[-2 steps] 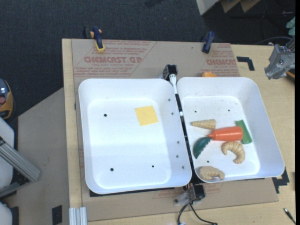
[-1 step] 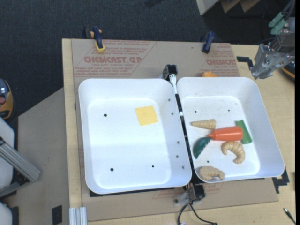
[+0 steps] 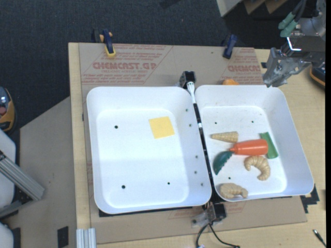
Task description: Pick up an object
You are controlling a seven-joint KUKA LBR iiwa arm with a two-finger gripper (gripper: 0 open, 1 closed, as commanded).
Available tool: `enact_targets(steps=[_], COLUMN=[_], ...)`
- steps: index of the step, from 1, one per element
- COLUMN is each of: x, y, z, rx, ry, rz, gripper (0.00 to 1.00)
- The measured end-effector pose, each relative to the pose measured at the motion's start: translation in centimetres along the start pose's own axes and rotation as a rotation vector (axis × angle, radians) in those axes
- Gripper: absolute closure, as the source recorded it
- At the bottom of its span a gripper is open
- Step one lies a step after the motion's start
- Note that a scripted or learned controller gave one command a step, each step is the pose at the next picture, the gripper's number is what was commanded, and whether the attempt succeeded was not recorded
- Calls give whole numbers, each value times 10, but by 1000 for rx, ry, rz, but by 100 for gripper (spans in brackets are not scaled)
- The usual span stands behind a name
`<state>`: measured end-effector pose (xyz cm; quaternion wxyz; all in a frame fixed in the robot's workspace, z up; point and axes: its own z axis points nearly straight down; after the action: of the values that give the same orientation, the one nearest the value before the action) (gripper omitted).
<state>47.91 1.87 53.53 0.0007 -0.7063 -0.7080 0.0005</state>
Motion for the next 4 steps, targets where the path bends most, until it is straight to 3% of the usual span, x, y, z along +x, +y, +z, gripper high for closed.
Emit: enact_targets(steps=[4], x=[114], y=[0], z=[0], rx=[-4], ry=[0], rz=[0], gripper=[100])
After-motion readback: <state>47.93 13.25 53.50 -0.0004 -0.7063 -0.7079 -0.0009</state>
